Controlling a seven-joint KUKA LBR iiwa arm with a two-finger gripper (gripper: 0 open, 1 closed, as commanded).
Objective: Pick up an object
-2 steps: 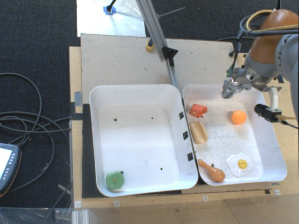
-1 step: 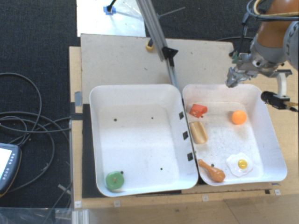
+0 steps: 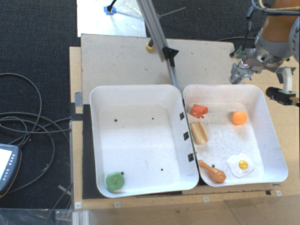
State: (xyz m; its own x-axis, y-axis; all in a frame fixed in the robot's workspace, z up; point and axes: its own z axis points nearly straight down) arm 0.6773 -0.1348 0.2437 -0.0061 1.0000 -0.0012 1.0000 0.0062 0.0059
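The right bin holds an orange ball, a red block, a tan bread roll, an orange-brown drumstick and a fried egg. In the left bin a green round piece lies at the near left corner. My gripper hangs above the far rim of the right bin, up and right of the red block, with nothing visibly held.
A grey pole slants down from the top to the wall between the bins. Cables and a tablet lie on the dark floor at left. A tan board lies behind the bins.
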